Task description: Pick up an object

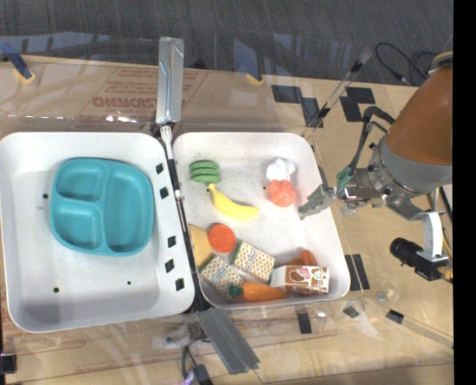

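From above, the gripper [316,205] sits at the right rim of the right bin [246,144], low over the bin's edge, with the grey arm [418,163] reaching in behind it from the right. Whether the jaws are parted or closed cannot be told at this slant; nothing is seen between them.

Just left of the jaws lies a pink-orange toy [282,192] with a small white lump [279,168] touching its far side. Farther left of the jaws are a banana [231,205] and, beyond it, a green ridged toy [205,171]. Left and toward the camera from the jaws sits a tomato [221,237] beside a yellow wedge [200,245]. Below the jaws, along the near wall, are a small milk carton [300,278], a carrot [258,292], and two patterned boxes [242,267] between them and the tomato.

Well to the left of the jaws, in the left bin [29,295], lies a teal divided plate [103,205], flat on the floor.
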Available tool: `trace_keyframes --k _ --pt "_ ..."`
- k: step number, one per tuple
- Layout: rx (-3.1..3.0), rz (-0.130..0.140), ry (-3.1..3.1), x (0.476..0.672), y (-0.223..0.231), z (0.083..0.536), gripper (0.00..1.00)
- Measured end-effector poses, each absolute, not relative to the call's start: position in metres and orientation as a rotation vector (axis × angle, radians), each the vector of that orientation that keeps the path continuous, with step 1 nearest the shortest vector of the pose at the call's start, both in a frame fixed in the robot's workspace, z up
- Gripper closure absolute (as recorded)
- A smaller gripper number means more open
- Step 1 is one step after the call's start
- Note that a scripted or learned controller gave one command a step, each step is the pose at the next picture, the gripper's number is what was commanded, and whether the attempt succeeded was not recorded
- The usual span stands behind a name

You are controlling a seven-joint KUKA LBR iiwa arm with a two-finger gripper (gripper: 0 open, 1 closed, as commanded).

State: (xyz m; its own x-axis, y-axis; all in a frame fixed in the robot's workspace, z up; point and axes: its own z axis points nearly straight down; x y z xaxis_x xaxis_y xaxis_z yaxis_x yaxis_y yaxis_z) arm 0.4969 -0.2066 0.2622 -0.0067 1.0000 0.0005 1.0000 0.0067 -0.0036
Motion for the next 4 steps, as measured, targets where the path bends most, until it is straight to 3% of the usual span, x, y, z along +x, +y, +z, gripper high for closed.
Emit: trace_keyframes --k 1,2,3,4 --pt "-2.136 0.006 -2.297 0.542 -0.15 0.173 0.0" --pt "-1.933 0.002 -2.475 0.605 -0.122 0.091 0.0" --pt "-1.931 0.002 -2.477 0.606 -0.122 0.102 1.0" --pt "-2.019 -0.001 -2.409 0.653 -0.088 0.194 1.0"
